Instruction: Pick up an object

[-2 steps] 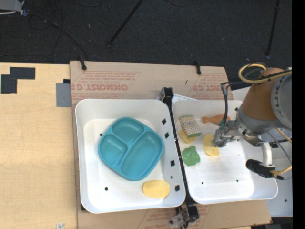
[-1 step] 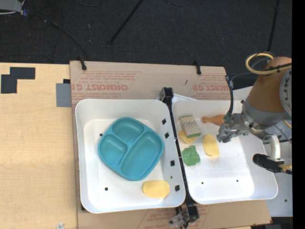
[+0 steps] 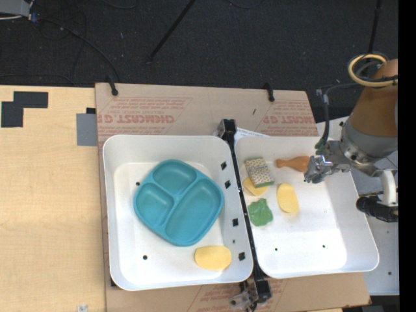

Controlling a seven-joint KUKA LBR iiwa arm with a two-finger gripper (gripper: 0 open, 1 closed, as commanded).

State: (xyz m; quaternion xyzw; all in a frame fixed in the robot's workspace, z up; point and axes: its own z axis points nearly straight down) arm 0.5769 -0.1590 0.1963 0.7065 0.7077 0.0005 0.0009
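The hand (image 3: 316,169) at the right of the frame is small and dark, so its fingers are too hard to make out. It covers one end of the orange thing (image 3: 292,164). The patterned block (image 3: 259,171) hides part of a yellow piece (image 3: 253,187). The arm (image 3: 375,112) is cut off by the right edge.

I see two white bins: the left bin (image 3: 123,239) holds a teal divided plate (image 3: 179,202) and a pale yellow lump (image 3: 212,257) near its front edge. In the right bin (image 3: 325,252), a green-and-yellow patterned sponge (image 3: 259,171), a green piece (image 3: 260,212), a yellow piece (image 3: 288,198) and an orange-brown piece (image 3: 294,164). The bench (image 3: 45,207) is light wood.
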